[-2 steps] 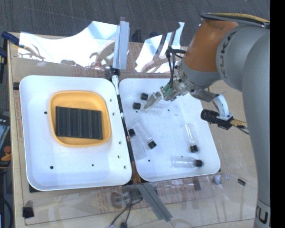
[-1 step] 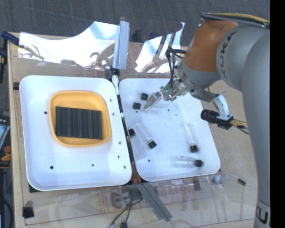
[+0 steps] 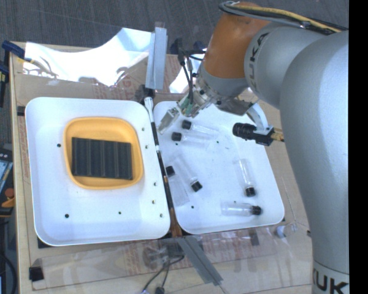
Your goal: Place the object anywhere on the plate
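Note:
A yellow plate (image 3: 101, 153) with a dark ribbed centre lies in the left bin (image 3: 49, 213). Several clear vials with black caps lie scattered in the right bin (image 3: 218, 225): one (image 3: 196, 128) near the far left corner, one (image 3: 245, 175) at the right, one (image 3: 238, 209) near the front. My gripper (image 3: 167, 121) hangs low over the far left corner of the right bin, just left of the nearest vial's cap (image 3: 185, 125). The wrist hides how it stands.
The grey arm with its orange band (image 3: 233, 41) reaches in from the right over the back of the right bin. A raised divider (image 3: 161, 170) runs between the bins. Crumpled white plastic (image 3: 92, 60) lies behind the left bin.

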{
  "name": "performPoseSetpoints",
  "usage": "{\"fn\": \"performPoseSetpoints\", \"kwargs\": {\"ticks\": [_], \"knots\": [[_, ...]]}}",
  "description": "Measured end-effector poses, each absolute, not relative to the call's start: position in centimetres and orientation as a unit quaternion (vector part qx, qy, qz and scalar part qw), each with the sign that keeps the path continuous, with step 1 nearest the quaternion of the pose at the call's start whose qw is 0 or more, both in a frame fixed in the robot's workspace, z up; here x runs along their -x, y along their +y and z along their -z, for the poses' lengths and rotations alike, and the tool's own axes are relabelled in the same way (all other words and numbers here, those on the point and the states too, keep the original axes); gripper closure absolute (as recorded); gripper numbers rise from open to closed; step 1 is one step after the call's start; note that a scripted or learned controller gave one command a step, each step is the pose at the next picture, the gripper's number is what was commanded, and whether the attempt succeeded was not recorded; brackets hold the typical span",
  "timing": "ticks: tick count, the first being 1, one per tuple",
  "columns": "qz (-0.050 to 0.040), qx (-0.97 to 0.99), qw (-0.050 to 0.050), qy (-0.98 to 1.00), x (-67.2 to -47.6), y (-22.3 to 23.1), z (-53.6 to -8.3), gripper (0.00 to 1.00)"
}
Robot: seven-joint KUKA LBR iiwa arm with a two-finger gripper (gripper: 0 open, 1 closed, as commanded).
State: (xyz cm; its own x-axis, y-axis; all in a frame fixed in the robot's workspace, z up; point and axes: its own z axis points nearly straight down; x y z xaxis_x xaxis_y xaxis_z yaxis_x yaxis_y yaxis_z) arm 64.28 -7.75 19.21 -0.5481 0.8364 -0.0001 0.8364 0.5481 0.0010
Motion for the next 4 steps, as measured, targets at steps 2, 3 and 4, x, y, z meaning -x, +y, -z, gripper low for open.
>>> {"fn": "performPoseSetpoints", "kwargs": {"ticks": [2,3,4], "knots": [[0.0007,-0.348,-0.002,0.938,-61.4,-6.8,-19.2,0.0],[0.0007,-0.348,-0.002,0.938,-61.4,-6.8,-19.1,0.0],[0.0003,-0.21,-0.002,0.978,-58.7,-7.3,-19.1,0.0]]}}
